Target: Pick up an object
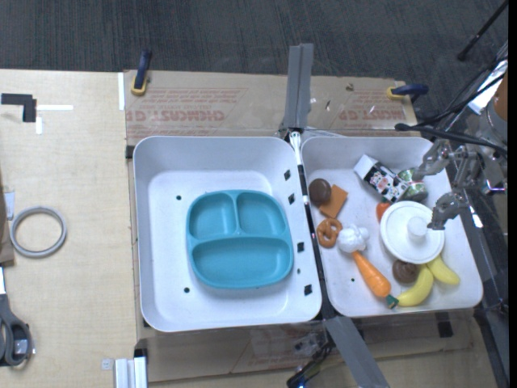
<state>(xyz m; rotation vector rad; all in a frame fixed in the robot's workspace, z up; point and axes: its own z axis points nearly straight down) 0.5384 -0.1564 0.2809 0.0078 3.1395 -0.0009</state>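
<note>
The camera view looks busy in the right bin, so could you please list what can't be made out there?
- Gripper: small metal parts over the white lid; finger state unreadable.
- Brown item: partly hidden under the lid's edge, so I can't identify it.
- Printed carton: print too small to read.
- Arm: cut off by the frame's right edge.

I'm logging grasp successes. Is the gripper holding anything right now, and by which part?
Cannot be told. The gripper sits over the white lid in the right bin, but no hold is visible.

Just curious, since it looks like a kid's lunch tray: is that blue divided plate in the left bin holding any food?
Empty. The blue divided plate shows bare blue in all three compartments; the toy food lies in the right bin.
</note>
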